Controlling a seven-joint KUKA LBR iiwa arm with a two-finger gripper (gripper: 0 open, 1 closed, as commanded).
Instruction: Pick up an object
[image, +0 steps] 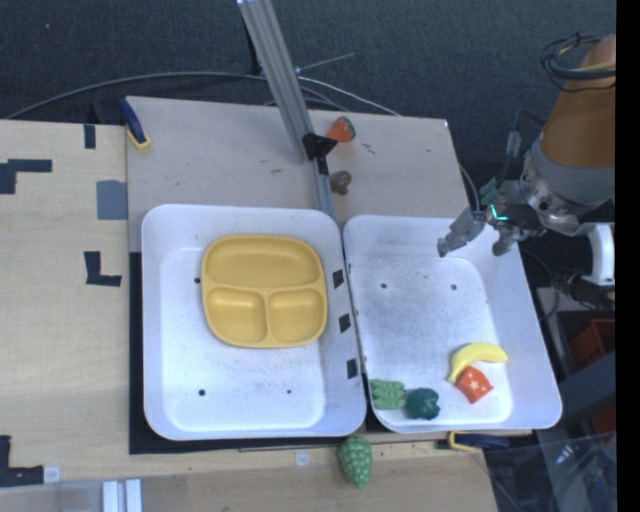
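Gripper (478, 238) open over right bin (420, 300) (far edge).

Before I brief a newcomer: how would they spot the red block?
Look in the right bin, at its near right corner. The red block lies there against a yellow banana. It alone is red, apart from the green toys.

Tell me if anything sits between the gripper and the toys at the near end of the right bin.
Nothing visible does. The gripper is at the far end of the right bin, and the banana, red block and green toys lie at the near end. Bare, speckled bin floor stretches between them.
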